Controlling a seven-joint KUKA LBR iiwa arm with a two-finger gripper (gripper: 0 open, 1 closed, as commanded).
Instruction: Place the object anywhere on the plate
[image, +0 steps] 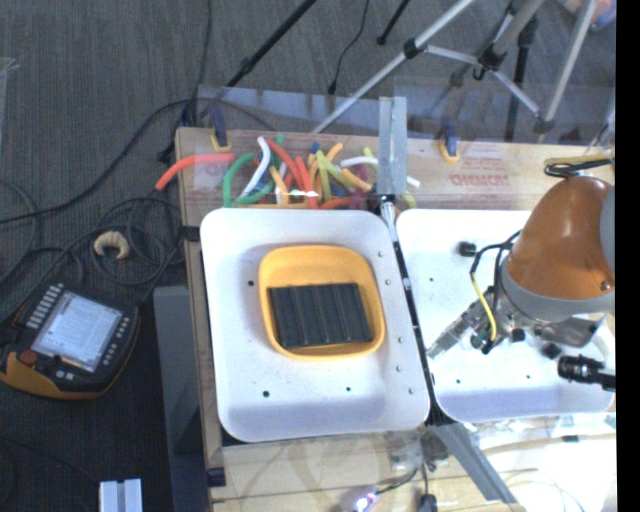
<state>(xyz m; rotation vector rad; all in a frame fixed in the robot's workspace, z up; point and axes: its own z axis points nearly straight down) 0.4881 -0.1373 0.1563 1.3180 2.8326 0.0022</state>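
The yellow plate (320, 262), rounded and smooth, sits in the middle of the left bin (235, 390), with bare white floor all around it out to the bin's raised rounded rim. A dark ribbed rectangular object (320, 316) lies flat on the plate, covering most of its well. The arm (560, 245), with its glossy orange dome, hangs over the right bin (450, 290), and the claw (452, 336) points toward the divider between the bins, near that bin's left wall; I cannot tell how its fingers are set. Coloured tubes (290, 175) pile on the wooden counter (500, 170) behind the bins.
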